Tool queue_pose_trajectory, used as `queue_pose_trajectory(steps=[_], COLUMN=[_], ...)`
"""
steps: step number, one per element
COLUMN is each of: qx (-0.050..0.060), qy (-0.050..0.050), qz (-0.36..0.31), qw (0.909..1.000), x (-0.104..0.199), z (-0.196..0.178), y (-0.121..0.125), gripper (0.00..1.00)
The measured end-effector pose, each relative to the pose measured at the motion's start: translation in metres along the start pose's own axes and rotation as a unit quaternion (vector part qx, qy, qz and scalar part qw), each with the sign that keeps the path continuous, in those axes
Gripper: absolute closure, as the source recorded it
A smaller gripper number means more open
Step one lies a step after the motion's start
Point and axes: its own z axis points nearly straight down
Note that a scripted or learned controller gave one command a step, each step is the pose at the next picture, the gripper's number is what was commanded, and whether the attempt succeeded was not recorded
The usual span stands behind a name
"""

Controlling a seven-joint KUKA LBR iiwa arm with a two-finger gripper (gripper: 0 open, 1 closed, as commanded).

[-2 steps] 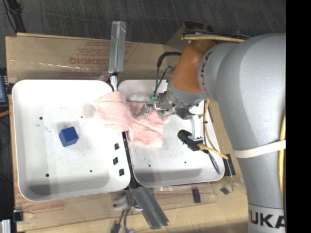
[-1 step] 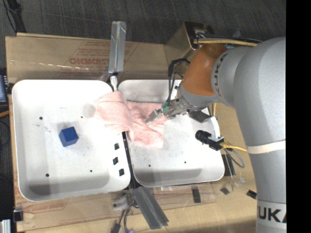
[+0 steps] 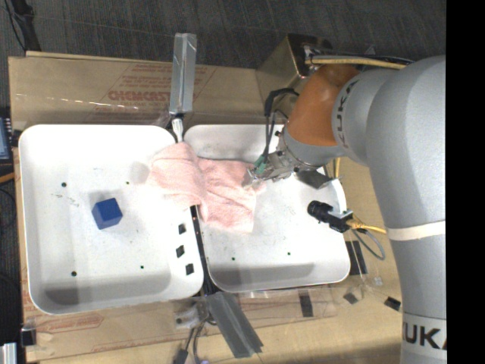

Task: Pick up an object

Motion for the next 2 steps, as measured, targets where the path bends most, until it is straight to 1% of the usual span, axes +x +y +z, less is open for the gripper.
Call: queue_pose_trajectory(steps=[1,2], qx=[0.0,-0.002], qy=[0.0,-0.001], qz=[0.0,-0.042], qw=[1.0,0.9991], x=[0.0,-0.018], z=[0.0,0.01], y=[0.0,0.028], gripper=[0.0,0.0])
